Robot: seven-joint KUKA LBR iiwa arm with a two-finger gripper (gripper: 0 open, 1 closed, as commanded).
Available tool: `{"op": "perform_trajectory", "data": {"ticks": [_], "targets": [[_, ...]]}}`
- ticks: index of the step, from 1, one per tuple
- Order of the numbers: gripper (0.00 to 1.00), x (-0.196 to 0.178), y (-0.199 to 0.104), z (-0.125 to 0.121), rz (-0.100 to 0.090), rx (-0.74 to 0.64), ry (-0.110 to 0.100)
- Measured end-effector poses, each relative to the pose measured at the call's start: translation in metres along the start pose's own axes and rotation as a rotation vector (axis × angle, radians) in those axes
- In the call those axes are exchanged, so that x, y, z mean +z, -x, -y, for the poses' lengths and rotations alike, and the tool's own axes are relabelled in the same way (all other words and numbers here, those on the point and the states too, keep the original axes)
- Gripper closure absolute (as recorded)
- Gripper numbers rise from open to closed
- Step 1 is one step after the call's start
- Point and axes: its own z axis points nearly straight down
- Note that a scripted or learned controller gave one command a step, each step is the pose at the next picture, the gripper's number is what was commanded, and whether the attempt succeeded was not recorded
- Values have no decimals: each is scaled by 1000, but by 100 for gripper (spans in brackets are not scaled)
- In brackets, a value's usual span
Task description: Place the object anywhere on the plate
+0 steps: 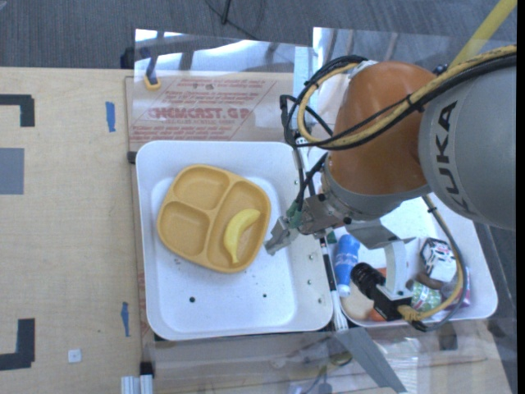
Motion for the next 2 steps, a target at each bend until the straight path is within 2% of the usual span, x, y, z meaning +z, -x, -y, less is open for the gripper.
{"op": "perform_trajectory", "data": {"ticks": [1, 2], "targets": [[100, -10, 1, -1, 0, 2, 1], [100, -37, 3, -83, 1, -135, 3]]}}
